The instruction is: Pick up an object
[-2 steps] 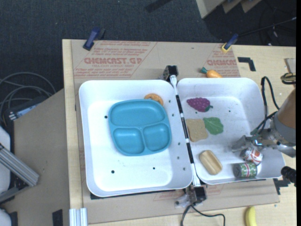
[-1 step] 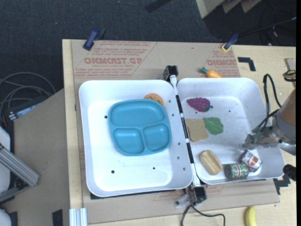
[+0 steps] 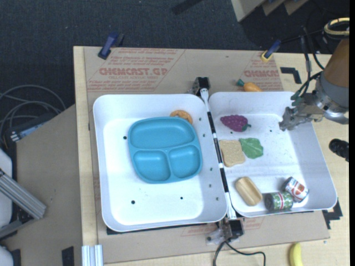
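The right bin holds a purple grape bunch, a slice of toast, a green leaf, a tan bread roll, a dark green can lying on its side and a red-and-white can. My gripper hangs at the bin's far right edge, well right of the grapes, with nothing visible between its fingers. Its grey arm and wrist come in from the right.
The left bin holds a blue divided plate, with a small orange pastry behind it. A toy carrot lies on the cardboard behind the right bin. A yellow item sits at the bench's front edge.
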